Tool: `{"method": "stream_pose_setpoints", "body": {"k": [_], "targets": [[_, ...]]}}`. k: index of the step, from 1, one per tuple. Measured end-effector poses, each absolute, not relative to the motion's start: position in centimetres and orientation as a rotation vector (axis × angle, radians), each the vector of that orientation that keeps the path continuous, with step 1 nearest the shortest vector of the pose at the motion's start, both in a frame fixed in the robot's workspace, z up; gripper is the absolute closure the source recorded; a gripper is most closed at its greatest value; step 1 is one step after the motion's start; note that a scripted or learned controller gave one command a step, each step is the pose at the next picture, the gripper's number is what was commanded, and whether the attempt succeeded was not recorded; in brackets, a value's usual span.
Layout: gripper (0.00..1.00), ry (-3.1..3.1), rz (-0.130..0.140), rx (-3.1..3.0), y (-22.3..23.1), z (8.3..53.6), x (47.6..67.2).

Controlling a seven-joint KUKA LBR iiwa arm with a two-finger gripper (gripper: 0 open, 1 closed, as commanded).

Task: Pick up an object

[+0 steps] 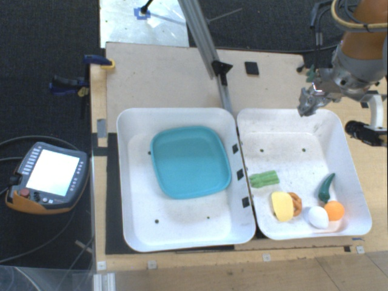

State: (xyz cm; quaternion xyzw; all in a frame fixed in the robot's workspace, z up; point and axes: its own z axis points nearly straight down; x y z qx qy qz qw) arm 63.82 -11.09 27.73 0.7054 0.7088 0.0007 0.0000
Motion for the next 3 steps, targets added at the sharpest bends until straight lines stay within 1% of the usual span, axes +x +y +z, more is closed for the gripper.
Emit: {"method": "stream_pose_setpoints", "body": {"k": [2,3], "targets": [[1.0,2.226,0.001,2.217,-1.6,24.4,65.8],[1.0,2.226,0.003,2.216,3.5,24.9,66.4]]}}
